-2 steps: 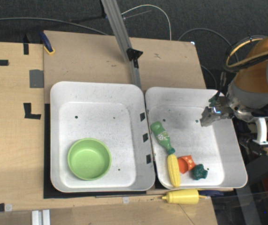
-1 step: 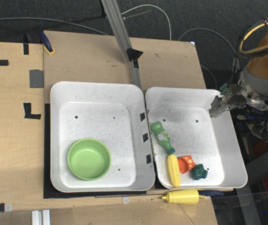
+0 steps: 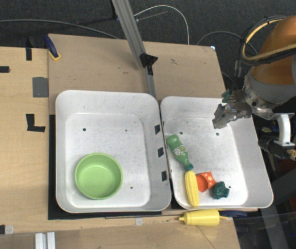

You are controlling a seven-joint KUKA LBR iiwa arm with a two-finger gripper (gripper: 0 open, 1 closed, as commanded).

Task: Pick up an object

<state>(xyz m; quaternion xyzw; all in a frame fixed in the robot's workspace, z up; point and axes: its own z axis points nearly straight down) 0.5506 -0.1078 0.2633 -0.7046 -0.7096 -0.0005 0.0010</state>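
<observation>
Right bin: upper half open, lower edge crowded

I saw toys clustered lower centre: green bottle [image 3: 179, 151], corn [image 3: 191, 188], red piece [image 3: 206, 181], dark green piece [image 3: 220, 190].

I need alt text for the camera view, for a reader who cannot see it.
A grey robot arm's gripper hangs over the right bin, which holds a green bottle, corn, an orange piece and a dark green piece. The left bin holds a green bowl.

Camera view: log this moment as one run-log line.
gripper: over right bin upper edge, holding nothing | green bottle, corn, red piece, dark green piece: lying in right bin | green bowl: left bin
</observation>
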